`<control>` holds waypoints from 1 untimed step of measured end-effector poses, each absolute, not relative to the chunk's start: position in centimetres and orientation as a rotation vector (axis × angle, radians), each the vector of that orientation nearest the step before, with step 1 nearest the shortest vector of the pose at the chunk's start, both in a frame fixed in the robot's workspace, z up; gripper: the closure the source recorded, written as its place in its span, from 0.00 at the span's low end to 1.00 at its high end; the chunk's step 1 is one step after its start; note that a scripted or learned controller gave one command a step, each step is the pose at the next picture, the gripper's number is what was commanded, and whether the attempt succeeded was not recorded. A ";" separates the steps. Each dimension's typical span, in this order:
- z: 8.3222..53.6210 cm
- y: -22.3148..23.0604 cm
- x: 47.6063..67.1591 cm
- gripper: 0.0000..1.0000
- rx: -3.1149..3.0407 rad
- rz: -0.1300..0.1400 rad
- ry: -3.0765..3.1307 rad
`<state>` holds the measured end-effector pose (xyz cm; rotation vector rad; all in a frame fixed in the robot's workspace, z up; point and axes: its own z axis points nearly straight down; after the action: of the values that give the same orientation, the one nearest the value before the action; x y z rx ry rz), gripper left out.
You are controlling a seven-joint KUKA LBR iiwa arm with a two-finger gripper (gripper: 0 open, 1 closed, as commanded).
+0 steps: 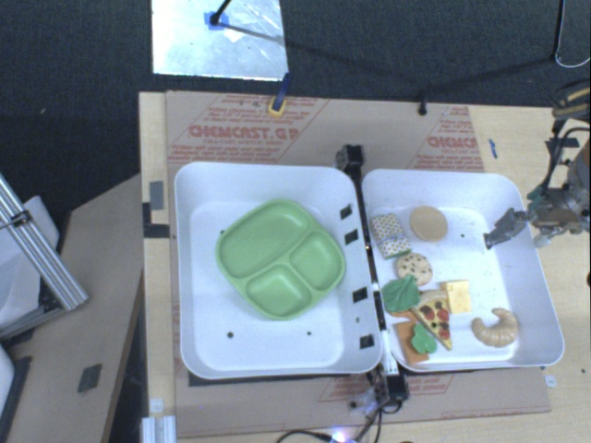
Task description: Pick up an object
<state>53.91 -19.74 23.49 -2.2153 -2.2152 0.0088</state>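
The right bin (517, 289) holds several toy foods: a checkered pouch (389, 233), a round tan bun (428, 222), a chocolate-chip cookie (414, 268), a green leaf (401, 294), a pizza slice (432, 319), a yellow cheese block (456, 296) and a croissant (495, 329). My gripper (523, 233) hangs over the bin's right rim, well right of the bun and above the croissant. Its fingers (504, 227) are spread open with nothing between them.
The left bin (199, 247) holds a green divided plate (280, 258). Black clips run along the divider (362, 266) between the bins. A shiny metal sheet (217, 26) lies beyond the bench at the back left.
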 end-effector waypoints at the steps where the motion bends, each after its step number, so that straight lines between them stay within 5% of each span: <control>1: 24.2 -19.7 54.2 0.00 -2.219 -0.001 -2.227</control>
<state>54.17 -19.69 24.16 -2.2185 -2.2266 -0.0009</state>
